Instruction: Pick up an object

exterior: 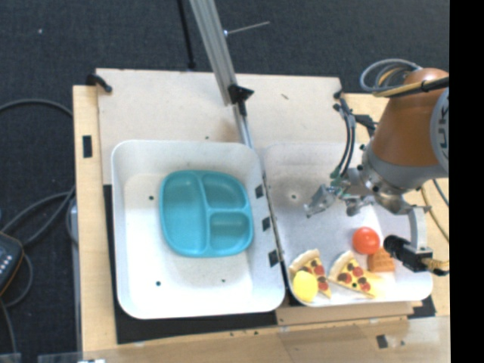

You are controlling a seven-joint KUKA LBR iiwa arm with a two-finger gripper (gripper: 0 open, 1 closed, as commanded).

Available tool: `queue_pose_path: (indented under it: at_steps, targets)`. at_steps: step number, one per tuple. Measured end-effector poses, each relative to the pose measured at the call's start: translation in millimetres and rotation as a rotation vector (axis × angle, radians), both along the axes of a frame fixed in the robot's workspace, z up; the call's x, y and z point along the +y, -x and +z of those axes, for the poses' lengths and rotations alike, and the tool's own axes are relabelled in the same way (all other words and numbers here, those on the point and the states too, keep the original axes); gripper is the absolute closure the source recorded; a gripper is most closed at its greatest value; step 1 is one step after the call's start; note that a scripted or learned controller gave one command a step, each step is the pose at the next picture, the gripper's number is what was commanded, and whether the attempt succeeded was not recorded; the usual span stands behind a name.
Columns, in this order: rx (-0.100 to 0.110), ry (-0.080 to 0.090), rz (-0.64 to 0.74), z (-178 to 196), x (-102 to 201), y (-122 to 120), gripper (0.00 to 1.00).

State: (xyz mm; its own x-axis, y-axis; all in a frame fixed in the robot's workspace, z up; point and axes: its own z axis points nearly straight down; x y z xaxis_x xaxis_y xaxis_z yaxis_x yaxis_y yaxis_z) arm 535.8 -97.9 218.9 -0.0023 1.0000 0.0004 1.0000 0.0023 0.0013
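Note:
In the camera view my gripper (pixel 321 200) hangs over the middle of the right bin (pixel 302 165), with nothing visibly in it. To its lower right a red tomato (pixel 366 240) lies next to an orange block (pixel 381 262). Along the bin's front edge sit two pizza slices (pixel 311 266) (pixel 352 273) and a yellow round piece (pixel 304 285). All of these are apart from the gripper.
The left bin (pixel 136 278) holds a teal divided plate (pixel 206 212). A slanted metal rail (pixel 215 40) runs from the top down to the divide between the bins. My grey and orange arm (pixel 408 131) covers the right bin's far right corner.

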Motion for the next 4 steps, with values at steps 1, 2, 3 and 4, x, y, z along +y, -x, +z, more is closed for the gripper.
queue_pose_path:
  at_steps: [1,2,3,4]
  targets:
    - [-0.001,0.000,-0.002,0.1,-0.2,-0.1,0.00]
    - [0.004,0.002,-0.003,-42.7,-0.9,-3.5,0.00]
    - [0.007,0.001,-0.003,-104.5,-0.4,3.1,0.00]
    - [0.003,0.001,-0.003,-118.9,-1.4,3.2,0.00]
